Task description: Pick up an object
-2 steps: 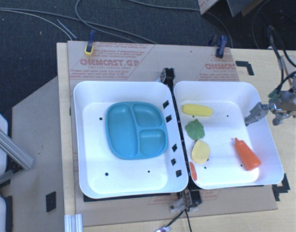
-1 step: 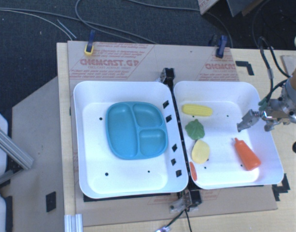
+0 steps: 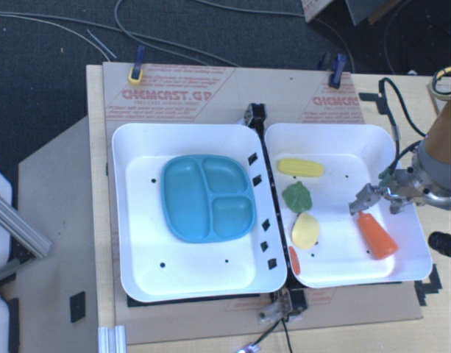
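Note:
In the right bin [image 3: 335, 137], an orange carrot [image 3: 377, 237] lies slantwise near the right wall. My gripper [image 3: 377, 204] hangs just above the carrot's upper end, open, with one finger on each side and nothing between them. To the left in the same bin lie a yellow corn cob [image 3: 299, 168], a green leafy piece [image 3: 297, 195], a pale yellow rounded fruit [image 3: 305, 231] and a small red-orange piece [image 3: 293, 259] by the bin's left wall.
The left bin [image 3: 129, 197] holds a blue divided plate [image 3: 208, 197]. A black divider with clips [image 3: 263, 190] runs between the bins. The arm's grey wrist [image 3: 438, 164] and cables come in from the right over the right bin's rim.

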Robot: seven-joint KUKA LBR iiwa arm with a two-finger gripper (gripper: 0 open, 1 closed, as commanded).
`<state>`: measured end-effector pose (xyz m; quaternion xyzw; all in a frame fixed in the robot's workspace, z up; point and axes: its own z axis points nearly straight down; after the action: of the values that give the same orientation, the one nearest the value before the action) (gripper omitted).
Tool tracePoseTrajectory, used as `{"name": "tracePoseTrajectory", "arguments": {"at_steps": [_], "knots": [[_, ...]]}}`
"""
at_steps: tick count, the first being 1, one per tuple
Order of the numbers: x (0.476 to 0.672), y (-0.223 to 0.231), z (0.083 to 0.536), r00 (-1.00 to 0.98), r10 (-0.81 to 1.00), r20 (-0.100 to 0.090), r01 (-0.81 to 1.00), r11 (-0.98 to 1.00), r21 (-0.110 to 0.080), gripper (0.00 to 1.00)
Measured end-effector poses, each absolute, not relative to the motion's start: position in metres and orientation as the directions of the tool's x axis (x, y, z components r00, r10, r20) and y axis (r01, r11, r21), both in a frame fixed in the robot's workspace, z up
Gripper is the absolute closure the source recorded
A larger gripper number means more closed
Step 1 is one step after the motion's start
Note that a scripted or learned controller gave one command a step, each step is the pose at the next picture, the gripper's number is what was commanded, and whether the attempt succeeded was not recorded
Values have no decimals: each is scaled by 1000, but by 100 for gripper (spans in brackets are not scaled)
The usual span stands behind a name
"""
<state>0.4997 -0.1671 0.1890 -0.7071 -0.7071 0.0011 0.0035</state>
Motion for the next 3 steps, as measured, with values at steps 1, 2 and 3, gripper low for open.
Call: {"name": "tracePoseTrajectory", "arguments": {"at_steps": [1, 2, 3], "knots": [[493, -157, 134, 0, 1000, 4, 1000, 0, -8, 0], [495, -159, 148, 0, 1000, 1, 1000, 0, 1, 100], [499, -154, 211, -2, 1000, -2, 1000, 2, 7, 100]]}}
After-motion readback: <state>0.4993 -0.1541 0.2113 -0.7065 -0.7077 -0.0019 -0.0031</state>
